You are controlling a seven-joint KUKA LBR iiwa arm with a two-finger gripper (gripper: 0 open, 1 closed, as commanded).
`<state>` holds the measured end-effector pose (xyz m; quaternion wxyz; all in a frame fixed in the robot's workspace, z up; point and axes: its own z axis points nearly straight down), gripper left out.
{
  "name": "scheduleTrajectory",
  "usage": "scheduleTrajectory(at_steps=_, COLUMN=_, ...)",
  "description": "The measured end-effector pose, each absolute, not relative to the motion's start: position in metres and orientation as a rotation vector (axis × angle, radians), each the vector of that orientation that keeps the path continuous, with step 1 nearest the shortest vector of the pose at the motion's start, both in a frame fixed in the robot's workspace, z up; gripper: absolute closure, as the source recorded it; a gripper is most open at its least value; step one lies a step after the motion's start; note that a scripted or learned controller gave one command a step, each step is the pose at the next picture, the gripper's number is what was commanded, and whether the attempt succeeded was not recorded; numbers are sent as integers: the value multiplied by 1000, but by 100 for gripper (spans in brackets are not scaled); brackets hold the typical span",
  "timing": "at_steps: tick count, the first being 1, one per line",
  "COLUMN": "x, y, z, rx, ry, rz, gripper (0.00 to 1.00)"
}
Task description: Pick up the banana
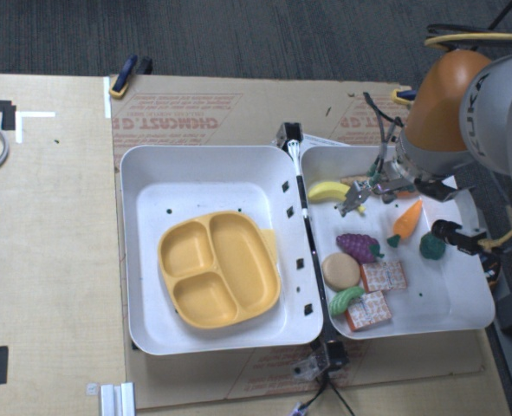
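From the overhead view I see the banana (328,191) lying flat in the right bin (463,310), in that bin's upper left corner at about 10 o'clock from the bin's centre, just beside the divider between the two bins. The arm (472,102) enters from 3 o'clock, its orange band facing the camera above the wrist. The gripper (354,203) hangs low over the right bin, immediately at 3 o'clock of the banana's right end; I cannot tell whether it touches the fruit. The jaws are small and dark against the bin floor, and I cannot tell whether they are spread or pressed together; I see nothing pinched between them. At 4 o'clock from the gripper lies a carrot (407,220), with a dark green vegetable (432,246) just beyond it. Near the bin's centre sits a bunch of purple grapes (358,246); below it I see a round tan bun (341,271), a green pod (346,300) and two red-and-white cartons (375,295). The left bin (152,180) holds a yellow divided tray (219,269), lying flat and slightly rotated. Both bins rest on brown cardboard (186,115) on the desk (39,232).
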<state>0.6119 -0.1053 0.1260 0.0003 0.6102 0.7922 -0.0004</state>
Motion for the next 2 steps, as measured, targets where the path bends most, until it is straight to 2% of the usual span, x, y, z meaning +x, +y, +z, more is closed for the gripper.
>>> scheduleTrajectory(at_steps=1, x=625, y=-97, z=93, rx=1690, ry=2647, rz=0, gripper=0)
scheduleTrajectory(at_steps=2, x=626, y=-98, z=103, rx=1692, ry=2644, rz=0, gripper=100)
